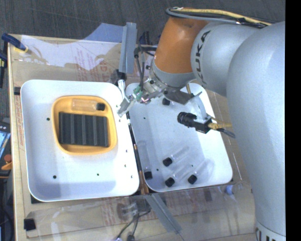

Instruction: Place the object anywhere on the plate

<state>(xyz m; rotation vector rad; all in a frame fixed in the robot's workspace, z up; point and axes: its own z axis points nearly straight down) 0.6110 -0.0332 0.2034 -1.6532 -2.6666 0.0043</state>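
Pincer [124, 106] is hovering over the seam between the two bins, just above the near-left edge of the right bin [215, 159]. Whether it is standing wide or narrow cannot be told from this view, and no held item can be confirmed.

Location of the task items:
- The yellow plate [112, 134] is lying in the left bin [65, 182], just to the left of the pincer and slightly nearer the camera.
- A small clear vial [86, 104] with a dark cap is lying on its side on the far rim of the plate, level with the pincer and a short way to its left, apart from it.
- Several other clear vials [167, 161] with dark caps are lying in the right bin, well below and to the right of the pincer.

Progress assessment: the vial on the plate rim is resting on the plate and clear of the pincer, so the placement is judged to be done or very nearly done. The vial is sitting on the raised edge, not in the ribbed dark centre, but the task is allowing any spot on the plate. What is left, by this reading, is only for the arm to be pulling back to the right, away from the left bin, without knocking the plate.
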